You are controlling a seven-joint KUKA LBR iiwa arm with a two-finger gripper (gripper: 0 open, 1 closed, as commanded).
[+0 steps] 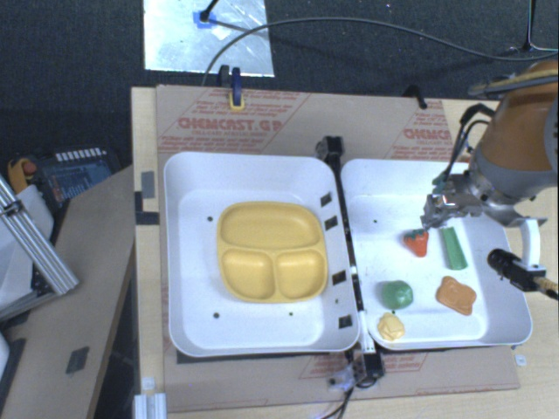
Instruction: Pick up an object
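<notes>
Both bins (pixel 253 168) look like smooth, glossy white plastic. The yellow tray (pixel 269 251) is matt plastic. Beneath lies brown printed cardboard (pixel 288 116); at 11 o'clock, a shiny metal sheet (pixel 210 24).

At the right edge of the frame the arm (pixel 524 142) shows as a thick rounded body, its upper section a dull orange band that shades to brownish where the light falls off, and below it a smooth grey wrist housing with a soft sheen. A thin dark cable loops out from the orange part on its left side and curves down toward the wrist. Under the grey housing sits the gripper (pixel 434 212), a small cluster of metallic grey and dark parts, too small and blurred for screws or markings to be made out on it.
</notes>
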